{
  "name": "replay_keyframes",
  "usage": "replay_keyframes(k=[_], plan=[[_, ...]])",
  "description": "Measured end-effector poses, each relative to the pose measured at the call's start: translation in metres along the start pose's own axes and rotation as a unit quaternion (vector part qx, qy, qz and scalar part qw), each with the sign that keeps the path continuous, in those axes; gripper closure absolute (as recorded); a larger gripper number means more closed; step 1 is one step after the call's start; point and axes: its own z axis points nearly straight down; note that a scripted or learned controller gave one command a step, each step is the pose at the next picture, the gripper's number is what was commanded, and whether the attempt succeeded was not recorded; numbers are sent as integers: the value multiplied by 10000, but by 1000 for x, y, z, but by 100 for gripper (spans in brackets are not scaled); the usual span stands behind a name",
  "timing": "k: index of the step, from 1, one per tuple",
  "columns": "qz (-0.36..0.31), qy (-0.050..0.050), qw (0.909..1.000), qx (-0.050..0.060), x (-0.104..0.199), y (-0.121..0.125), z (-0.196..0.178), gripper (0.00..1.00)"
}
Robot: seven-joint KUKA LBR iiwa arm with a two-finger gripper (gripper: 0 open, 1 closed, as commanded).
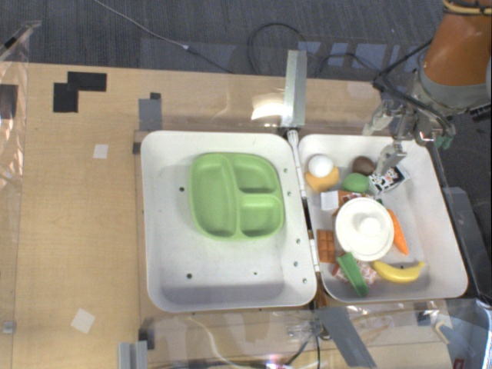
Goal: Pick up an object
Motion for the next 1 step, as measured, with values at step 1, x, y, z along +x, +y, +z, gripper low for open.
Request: replay_keyframes(k=[1], plan=[[-600,61,9982,-13,-3,-28,124,0]])
